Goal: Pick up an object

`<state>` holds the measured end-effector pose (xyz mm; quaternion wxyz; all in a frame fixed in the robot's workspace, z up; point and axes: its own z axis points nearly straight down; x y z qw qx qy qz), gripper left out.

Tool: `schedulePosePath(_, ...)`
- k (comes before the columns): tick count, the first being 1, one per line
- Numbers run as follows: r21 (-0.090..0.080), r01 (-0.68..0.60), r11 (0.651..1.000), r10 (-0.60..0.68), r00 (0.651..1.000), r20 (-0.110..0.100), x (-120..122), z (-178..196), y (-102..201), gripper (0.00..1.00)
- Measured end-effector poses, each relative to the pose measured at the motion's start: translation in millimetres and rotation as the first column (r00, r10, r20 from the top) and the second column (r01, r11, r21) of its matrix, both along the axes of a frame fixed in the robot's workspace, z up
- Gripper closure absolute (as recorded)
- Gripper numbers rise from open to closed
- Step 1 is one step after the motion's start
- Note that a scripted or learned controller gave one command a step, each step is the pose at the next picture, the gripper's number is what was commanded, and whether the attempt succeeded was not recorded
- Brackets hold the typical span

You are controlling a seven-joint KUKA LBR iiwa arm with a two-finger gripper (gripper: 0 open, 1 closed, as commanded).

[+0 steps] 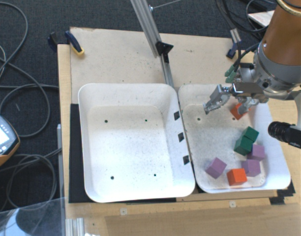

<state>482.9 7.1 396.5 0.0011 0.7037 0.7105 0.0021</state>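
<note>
Five blocks [241, 159] crowd the right bin's [199, 132] far-right edge.

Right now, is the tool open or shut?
Open: the tool's two fingers stand spread apart over the right bin, an orange block beside one.

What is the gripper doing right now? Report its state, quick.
Gripper: fingers spread open over the right white bin, holding nothing; a small orange block lies just beside it.

Bright, even overhead light, soft shadows, white bins [126, 90] slightly glaring, mild blur.
</note>
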Motion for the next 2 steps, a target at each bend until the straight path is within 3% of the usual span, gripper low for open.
schedulePosePath(1,-0.001,0.006,1.000,-0.006,1.000,0.004,0,107,26,0.00)
schedulePosePath(2,-0.003,0.007,1.000,-0.007,1.000,-0.010,-1,83,32,0.00)
